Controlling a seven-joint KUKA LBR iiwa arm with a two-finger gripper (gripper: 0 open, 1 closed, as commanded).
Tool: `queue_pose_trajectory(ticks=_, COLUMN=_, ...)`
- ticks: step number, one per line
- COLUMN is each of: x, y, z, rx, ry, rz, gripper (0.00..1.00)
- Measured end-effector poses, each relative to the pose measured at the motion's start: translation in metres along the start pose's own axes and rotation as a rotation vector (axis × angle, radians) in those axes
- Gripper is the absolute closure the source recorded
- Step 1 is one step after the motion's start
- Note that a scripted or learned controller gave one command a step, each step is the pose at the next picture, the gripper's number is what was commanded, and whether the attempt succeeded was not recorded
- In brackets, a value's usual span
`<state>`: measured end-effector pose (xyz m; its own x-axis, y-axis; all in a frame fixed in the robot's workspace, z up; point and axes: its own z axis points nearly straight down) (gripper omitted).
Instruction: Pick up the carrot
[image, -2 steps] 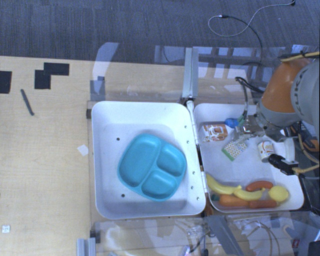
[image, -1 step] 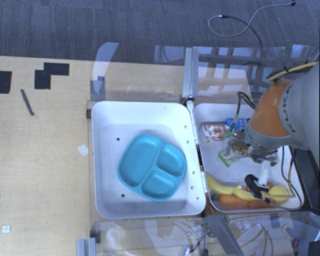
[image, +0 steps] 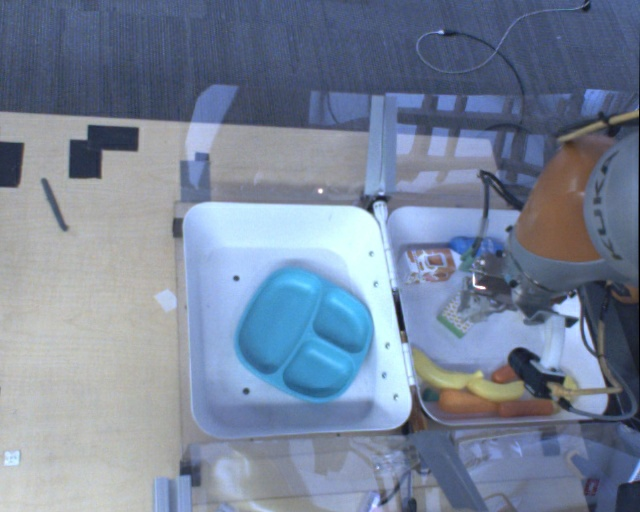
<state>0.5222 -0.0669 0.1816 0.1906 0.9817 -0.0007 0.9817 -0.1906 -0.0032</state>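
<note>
Bench (image: 90, 330), pale wood, bears both bins. Arm (image: 570, 215), grey w/ orange band, comes in from the right and hangs over the right half of the right bin (image: 478, 350). Left bin (image: 210, 300) sits just left of the right bin; whether the walls touch is unclear. Blue plate (image: 305, 332), three compartments, lies flat in the left bin, apart from the right bin's wall. Banana (image: 450, 373), curved, lies in the right bin's near left corner, running rightwards. Carrot (image: 488, 403) lies flat in the right bin along its near wall, long axis left-right, just below the banana, touching it or nearly so; nothing grips it. Gripper (image: 492, 292) sits over the right bin's middle, apart from the carrot; can't tell if it is spread or closed. Packet (image: 432, 265), white w/ orange-brown print, in the right bin's far left part. Green-white card (image: 457, 316), tilted, in the right bin between packet and banana, just left of the gripper. Small blue thing (image: 464, 245) by the right bin's far wall, partly hidden. Black tape patches (image: 100, 150) and a dark stick (image: 53, 204) on the bench, well left of the right bin
</note>
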Motion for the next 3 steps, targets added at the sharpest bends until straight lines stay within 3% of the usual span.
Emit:
queue_pose_trajectory(ticks=1, x=-0.043, y=0.003, z=0.024, rx=0.004, ry=0.000, rz=0.267, gripper=1.00)
queue_pose_trajectory(ticks=2, x=-0.079, y=-0.020, z=-0.006, rx=0.000, ry=0.000, rz=0.064, gripper=1.00)
queue_pose_trajectory(ticks=3, x=-0.040, y=0.002, z=0.071, rx=0.005, ry=0.000, rz=0.199, gripper=1.00)
